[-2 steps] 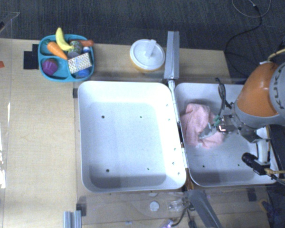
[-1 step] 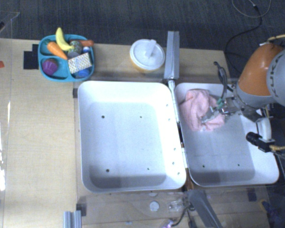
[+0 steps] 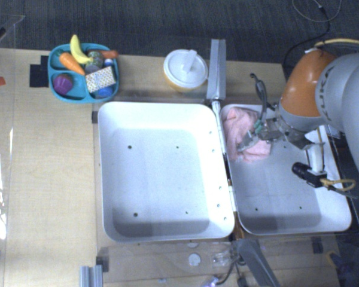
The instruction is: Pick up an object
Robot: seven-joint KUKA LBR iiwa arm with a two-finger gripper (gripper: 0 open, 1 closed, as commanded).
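A crumpled pink cloth [image 3: 237, 128] lies in the back left corner of the right bin [image 3: 287, 217], against the wall it shares with the left bin. My gripper [image 3: 253, 139] reaches in from the right and is down at the cloth's right edge, touching or just above it. The grey arm with its orange band [image 3: 302, 91] stretches over the back right of that bin. The wrist hides part of the cloth.
The left bin [image 3: 161, 223] stands beside the right one. Behind the bins are a blue tray [image 3: 55, 89] of toy food, a white lidded bowl [image 3: 185, 69] and a grey metal post [image 3: 216, 70]. Cables run along the right bin's right side.
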